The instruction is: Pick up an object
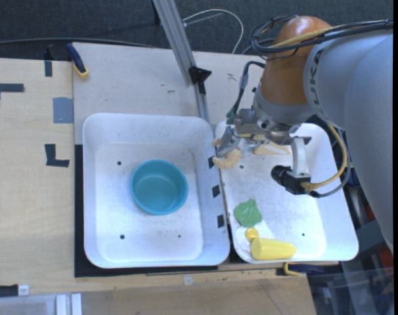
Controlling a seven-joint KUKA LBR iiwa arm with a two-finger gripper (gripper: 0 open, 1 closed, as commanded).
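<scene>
Near the right white plastic bin's (330, 241) left wall lay a small tan lumpy object (228, 158), just beneath my gripper (233, 143). I could not tell whether I gripped it. As I judged it, lifting remained undone.

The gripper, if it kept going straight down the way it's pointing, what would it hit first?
Probably the tan object right under the gripper, at the upper left corner of the right bin; depth is hard to judge from above.
</scene>
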